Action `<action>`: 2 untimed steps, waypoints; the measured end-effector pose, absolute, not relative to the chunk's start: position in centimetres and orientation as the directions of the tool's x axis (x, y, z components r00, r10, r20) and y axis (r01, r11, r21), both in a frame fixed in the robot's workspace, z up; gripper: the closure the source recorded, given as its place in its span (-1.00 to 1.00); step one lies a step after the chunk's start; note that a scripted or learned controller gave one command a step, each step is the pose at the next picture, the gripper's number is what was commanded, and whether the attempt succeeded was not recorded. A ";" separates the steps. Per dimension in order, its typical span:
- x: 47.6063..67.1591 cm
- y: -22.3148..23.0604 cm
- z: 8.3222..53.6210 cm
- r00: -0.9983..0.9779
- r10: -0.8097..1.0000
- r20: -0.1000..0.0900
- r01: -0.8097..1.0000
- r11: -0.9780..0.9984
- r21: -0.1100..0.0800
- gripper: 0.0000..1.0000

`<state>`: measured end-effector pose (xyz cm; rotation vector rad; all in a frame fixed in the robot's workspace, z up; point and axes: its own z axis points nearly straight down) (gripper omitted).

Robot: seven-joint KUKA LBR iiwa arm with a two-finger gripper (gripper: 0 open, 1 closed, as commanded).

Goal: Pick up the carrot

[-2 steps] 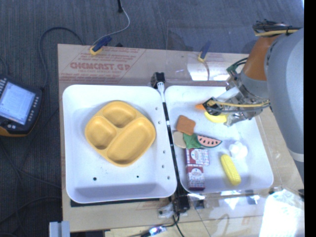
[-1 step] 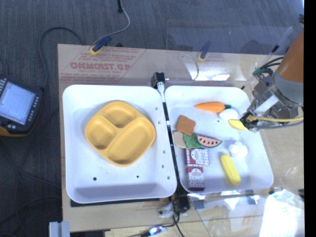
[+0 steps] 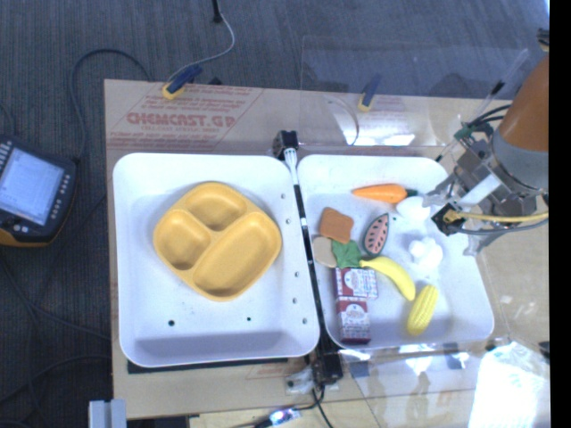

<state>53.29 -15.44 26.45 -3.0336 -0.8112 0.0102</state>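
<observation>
Near the right bin's (image 3: 466, 303) far edge lies the carrot (image 3: 378, 192), a white lump (image 3: 412, 209) just beside its tip and a watermelon slice (image 3: 376, 234) nearby. Over that bin's right edge hangs the end effector (image 3: 457, 196); I cannot tell whether it is spread or pressed together.

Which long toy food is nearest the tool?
The orange carrot at the back of the right bin; the yellow banana and corn cob lie farther forward.

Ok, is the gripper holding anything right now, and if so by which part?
Nothing, as far as the view shows. The carrot lies loose in the right-hand bin, close beside the gripper but not in its grasp.
</observation>
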 end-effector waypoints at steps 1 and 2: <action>57.4 -17.9 18.3 0.888 0.459 -0.014 0.459 -0.888 -0.009 -1.00; 62.6 -17.4 10.0 0.944 0.331 -0.010 0.331 -0.944 -0.007 -1.00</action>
